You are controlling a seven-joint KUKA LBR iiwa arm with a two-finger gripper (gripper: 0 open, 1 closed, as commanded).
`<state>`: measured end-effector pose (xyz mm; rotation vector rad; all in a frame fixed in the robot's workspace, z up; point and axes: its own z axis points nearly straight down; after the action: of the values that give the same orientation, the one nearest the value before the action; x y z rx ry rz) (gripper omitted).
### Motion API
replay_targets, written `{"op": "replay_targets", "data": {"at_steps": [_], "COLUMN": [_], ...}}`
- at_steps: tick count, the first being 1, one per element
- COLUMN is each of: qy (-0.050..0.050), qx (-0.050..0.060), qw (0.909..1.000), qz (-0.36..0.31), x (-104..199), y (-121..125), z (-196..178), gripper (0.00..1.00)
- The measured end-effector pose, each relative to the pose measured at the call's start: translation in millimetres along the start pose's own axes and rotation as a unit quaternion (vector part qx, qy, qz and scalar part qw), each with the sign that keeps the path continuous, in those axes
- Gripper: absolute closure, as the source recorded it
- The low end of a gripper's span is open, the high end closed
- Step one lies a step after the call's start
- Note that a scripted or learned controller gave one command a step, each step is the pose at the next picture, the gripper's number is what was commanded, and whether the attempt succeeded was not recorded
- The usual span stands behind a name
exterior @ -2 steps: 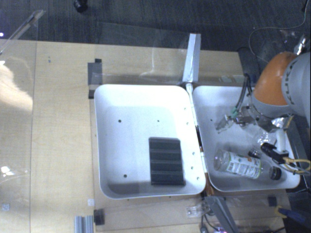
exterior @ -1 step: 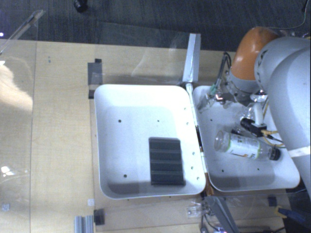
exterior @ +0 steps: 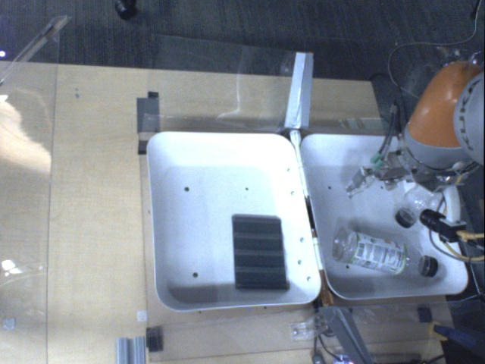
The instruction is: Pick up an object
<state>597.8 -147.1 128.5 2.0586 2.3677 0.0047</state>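
A clear plastic bottle (exterior: 370, 251) with a white label lies on its side in the right bin (exterior: 333, 165), near the front wall, with its black cap (exterior: 429, 266) pointing right. A second clear item (exterior: 421, 200) with a dark end (exterior: 405, 218) lies behind it, partly under the arm. A black ribbed rectangular block (exterior: 260, 252) lies flat in the left bin (exterior: 189, 158), at its front right. My gripper (exterior: 371, 177) hangs over the middle of the right bin, behind the bottle and apart from it, with nothing visibly held.
The grey arm with its orange band (exterior: 443, 105) comes in over the right bin's far right side. Cables (exterior: 455, 237) trail along that bin's right wall. An upright metal post (exterior: 299, 89) stands behind the divide between the bins.
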Motion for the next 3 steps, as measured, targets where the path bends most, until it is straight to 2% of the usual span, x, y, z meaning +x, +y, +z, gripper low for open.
{"op": "replay_targets", "data": {"at_steps": [1, 2, 3], "qy": [0.0, -0.002, -0.001], "qx": [0.0, -0.004, -0.002], "qw": [1.0, 0.996, 0.9981], "qz": [0.005, -0.089, -0.061], "x": [-50, -17, -50], "y": [-18, -35, 43], "z": [-42, 39, 41], "gripper": [0.0, 0.0, 0.0]}}
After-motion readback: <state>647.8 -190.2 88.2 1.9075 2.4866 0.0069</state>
